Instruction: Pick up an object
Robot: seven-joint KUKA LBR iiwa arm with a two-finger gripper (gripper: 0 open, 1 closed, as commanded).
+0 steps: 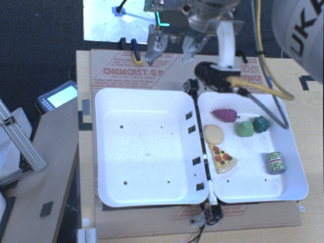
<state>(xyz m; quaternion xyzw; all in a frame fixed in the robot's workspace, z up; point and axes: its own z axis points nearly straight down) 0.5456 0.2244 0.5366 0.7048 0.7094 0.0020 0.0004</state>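
Camera view: fingers high, nothing held

Using the right bin as landmark: nearest inside it sit a small can at its right side and a pizza slice by its left wall. Further in lie a tan disc, two green pieces, then a purple toy. Beyond its far rim, above the bench, the gripper hangs with fingers apparently spread and bare, though blur leaves doubt. A descent from there risks meeting cardboard, not toys.
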